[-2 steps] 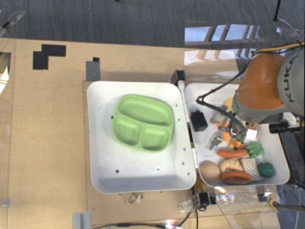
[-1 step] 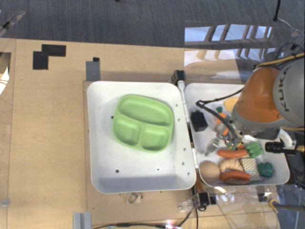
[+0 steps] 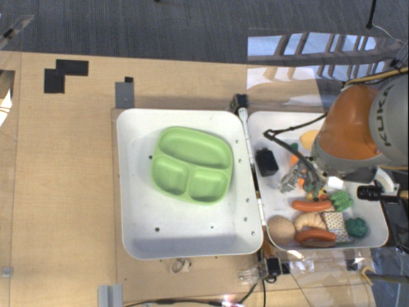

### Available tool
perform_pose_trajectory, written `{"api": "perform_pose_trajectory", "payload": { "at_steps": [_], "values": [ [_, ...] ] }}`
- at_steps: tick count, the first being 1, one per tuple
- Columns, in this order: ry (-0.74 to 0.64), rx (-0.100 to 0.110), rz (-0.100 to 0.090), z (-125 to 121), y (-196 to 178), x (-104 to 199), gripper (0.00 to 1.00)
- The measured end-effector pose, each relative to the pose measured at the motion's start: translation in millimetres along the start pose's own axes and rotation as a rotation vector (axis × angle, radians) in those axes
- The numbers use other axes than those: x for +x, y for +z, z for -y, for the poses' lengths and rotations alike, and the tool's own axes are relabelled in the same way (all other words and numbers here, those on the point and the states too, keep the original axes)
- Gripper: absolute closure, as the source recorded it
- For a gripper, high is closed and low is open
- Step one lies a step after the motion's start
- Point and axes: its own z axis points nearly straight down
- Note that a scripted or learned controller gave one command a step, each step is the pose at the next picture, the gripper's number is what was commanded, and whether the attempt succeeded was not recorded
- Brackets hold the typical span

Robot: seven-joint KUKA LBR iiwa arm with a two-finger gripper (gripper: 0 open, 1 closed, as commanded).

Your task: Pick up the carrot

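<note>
Right bin [image 3: 275, 123]: my tool [image 3: 299, 179] hangs low over the food pile; whether it is spread or pressed together I cannot tell. Carrot [image 3: 312, 204]: orange, lying crosswise just below my tool, green top [image 3: 340, 201] pointing right. Beside it: tan round item [image 3: 280, 228], red sausage [image 3: 314, 236]. Left bin [image 3: 137, 235]: green divided plate [image 3: 191, 164]. Bench [image 3: 57, 190]: wood.

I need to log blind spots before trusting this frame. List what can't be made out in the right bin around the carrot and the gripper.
- Gripper, camera view: small and cluttered; open or shut cannot be told.
- Carrot: its right end is covered by the green toy.
- Right bin: its far right part is hidden under the arm's orange band.
- Yellow item: mostly hidden by the arm; identity unclear.
</note>
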Motion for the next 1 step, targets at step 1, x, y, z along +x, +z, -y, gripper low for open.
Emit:
{"api": "perform_pose_trajectory", "payload": {
  "at_steps": [1],
  "values": [
    [0.389, 0.01, -0.013, -36.2, -85.0, 54.5, 1.0]
  ]
}}
